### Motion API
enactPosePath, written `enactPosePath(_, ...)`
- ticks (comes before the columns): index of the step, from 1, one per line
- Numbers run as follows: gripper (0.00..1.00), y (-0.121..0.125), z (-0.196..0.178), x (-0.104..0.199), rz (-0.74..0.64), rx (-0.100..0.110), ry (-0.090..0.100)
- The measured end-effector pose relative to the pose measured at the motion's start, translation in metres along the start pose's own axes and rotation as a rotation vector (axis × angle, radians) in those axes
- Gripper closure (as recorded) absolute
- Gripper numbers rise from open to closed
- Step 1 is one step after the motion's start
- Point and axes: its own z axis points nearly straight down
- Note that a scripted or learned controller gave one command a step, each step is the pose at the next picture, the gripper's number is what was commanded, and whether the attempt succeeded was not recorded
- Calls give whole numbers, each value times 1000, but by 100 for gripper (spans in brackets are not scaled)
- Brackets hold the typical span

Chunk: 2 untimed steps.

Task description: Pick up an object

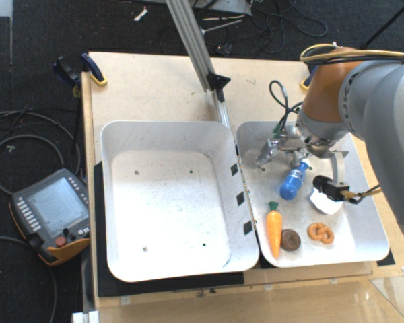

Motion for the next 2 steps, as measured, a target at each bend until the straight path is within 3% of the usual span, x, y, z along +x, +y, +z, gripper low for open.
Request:
enactPosePath(1,100,1,-12,0,0,-4,0)
enactPosePath(2,100,12,-69,3,-4,-10,-1)
